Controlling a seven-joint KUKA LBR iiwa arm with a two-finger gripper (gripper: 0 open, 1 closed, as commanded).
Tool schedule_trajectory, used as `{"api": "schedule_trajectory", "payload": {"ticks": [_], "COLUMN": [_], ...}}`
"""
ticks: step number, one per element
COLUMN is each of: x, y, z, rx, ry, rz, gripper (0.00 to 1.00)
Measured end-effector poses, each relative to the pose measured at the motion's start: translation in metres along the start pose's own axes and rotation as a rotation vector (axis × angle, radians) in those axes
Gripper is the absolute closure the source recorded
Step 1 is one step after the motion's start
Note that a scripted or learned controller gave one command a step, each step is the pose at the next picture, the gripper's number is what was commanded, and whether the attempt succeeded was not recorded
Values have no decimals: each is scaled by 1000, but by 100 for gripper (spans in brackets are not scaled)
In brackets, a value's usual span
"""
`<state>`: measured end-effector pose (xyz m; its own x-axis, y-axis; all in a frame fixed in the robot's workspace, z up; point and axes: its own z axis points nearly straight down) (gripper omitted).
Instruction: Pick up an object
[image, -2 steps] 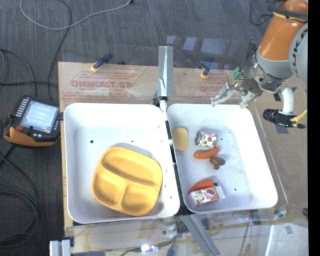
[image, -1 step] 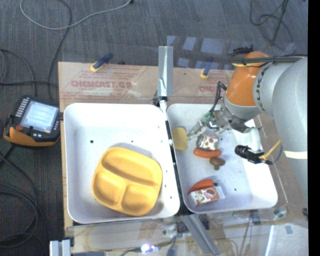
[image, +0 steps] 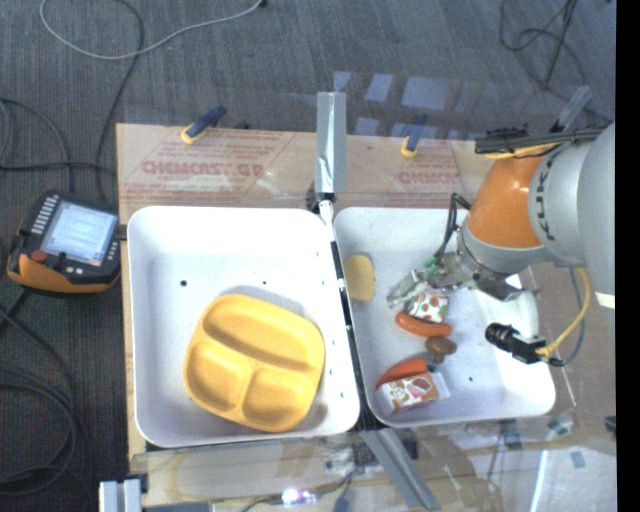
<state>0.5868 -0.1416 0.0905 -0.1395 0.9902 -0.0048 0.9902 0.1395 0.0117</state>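
Observation:
The right bin holds several small items. A tan round piece lies at its left wall. A crumpled silvery packet and a small strawberry-printed carton lie near the middle. Below them are a red sausage, a brown lump, an orange carrot and a small printed box. My gripper reaches down from the orange-banded wrist, right above the packet and the carton. Its tips are lost among these items.
The left bin holds a yellow divided tray. A handheld control pendant lies on the floor to the left. A black connector with a yellow cable hangs over the right bin's right side.

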Motion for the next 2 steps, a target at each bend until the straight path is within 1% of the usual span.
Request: {"api": "schedule_trajectory", "payload": {"ticks": [1,2], "x": [-25,-25], "y": [-43,-41], "z": [-1,-10], "rx": [-2,-5], "ry": [-2,-3], "rz": [30,30], "gripper": [0,100]}}
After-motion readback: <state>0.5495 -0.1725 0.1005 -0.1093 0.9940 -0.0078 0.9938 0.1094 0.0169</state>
